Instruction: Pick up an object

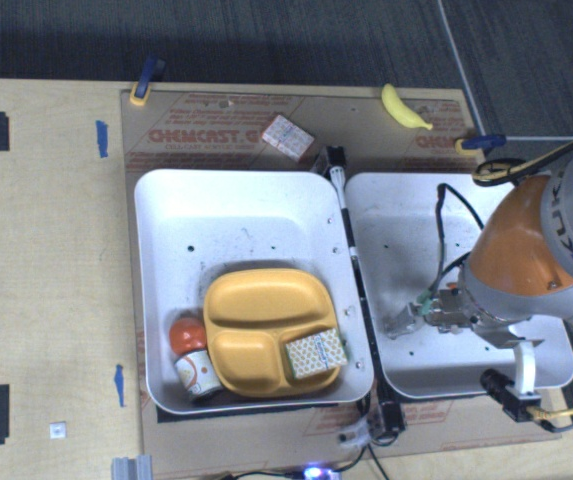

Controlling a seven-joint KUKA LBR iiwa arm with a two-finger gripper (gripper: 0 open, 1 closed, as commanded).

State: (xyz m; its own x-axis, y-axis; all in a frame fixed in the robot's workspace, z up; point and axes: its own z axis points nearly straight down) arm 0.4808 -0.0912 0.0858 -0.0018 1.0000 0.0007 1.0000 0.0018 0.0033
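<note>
Your arm [531,243] comes in from the right, orange band over the right bin [396,203]. Gripper [406,318] sits low over that bin's floor, near its left-centre; can't tell how it's set from this angle. Left bin [166,218] has a yellow divided tray [261,318] at the near end, with a small patterned packet [315,354] lying in the tray's near-right compartment. An orange-and-white object [192,353] sits just beside the tray's left edge, in the bin's near-left corner. Behind the bins on the cardboard: a banana [404,108] to the right, a small patterned box [286,137] near the middle, tilted.
</note>
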